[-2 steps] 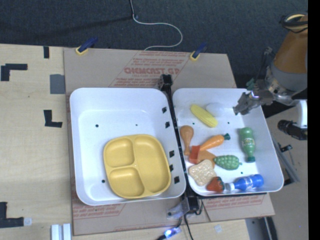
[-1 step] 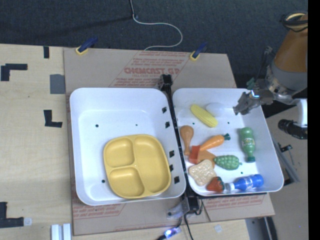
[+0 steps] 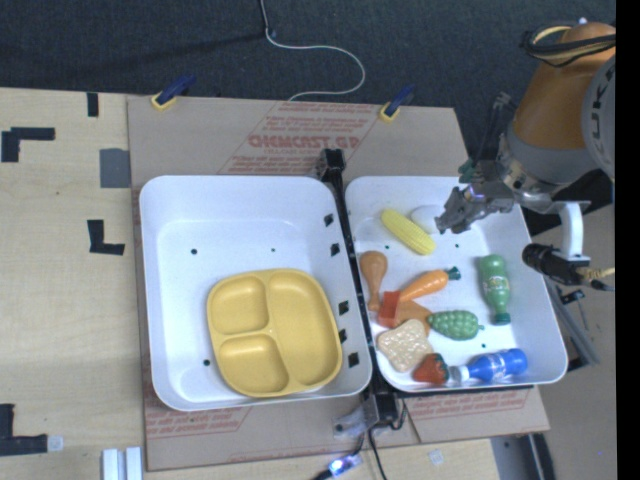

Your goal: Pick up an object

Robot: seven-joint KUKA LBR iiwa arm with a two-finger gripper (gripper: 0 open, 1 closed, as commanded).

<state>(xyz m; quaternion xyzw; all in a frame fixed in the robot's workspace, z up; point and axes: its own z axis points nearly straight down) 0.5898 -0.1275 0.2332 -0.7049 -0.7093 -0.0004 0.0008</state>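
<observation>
Camera view, wooden bench (image 3: pixel 60 298), cardboard sheet (image 3: pixel 300 138), dark carpet (image 3: pixel 120 18), white cable (image 3: pixel 315 53), claw (image 3: pixel 455 213) state unclear.

**Hidden, cut off and unclear parts of the bench scene**

The arm (image 3: pixel 565 88) is cut off by the right edge, so its upper links cannot be followed. The gripper (image 3: pixel 458 214) is seen as a dark, small shape above the right bin (image 3: pixel 545 313); whether its fingers are apart or together cannot be told. The strawberry (image 3: pixel 431 370) is partly covered by the cracker (image 3: pixel 404 345), and the bottom of the chicken leg (image 3: pixel 373 273) is lost among neighbouring items. The label on the blue bottle (image 3: pixel 495 366) is too small to be read. The cardboard print (image 3: pixel 297 140) is partly legible only.
</observation>
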